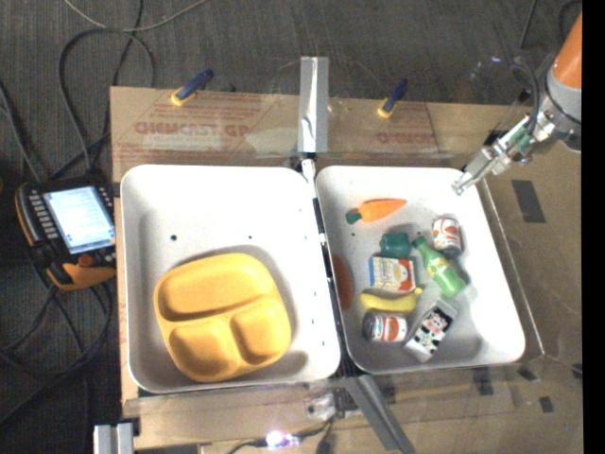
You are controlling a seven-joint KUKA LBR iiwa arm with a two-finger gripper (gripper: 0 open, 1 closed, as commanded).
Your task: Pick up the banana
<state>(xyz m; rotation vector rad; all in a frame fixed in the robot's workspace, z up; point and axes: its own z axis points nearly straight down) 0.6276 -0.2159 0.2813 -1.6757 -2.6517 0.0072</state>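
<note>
Nearest the camera, a yellow divided tray (223, 314) lay in the left bin (142, 197), its three compartments facing up. Across the divider, the right bin (501, 329) held a cluster of small items. Among them the banana (389, 302) lay flat in the lower middle of the heap, a short yellow curved piece with its ends turned slightly upward, just below a small carton (391, 272) and just above a red-and-white can (385, 327). A black-and-white box (428, 330) sat beside the can to the right. Further up lay a green bottle (440, 270), a second can (446, 234), a dark green object (395, 244) and an orange carrot (376, 210) near the bin's top edge. The gripper (463, 185) hung over the upper right corner of the right bin, well apart from the banana, with nothing between its fingers; whether they were spread or closed could not be told. A handheld pendant (68, 223) rested left of the bench.
</note>
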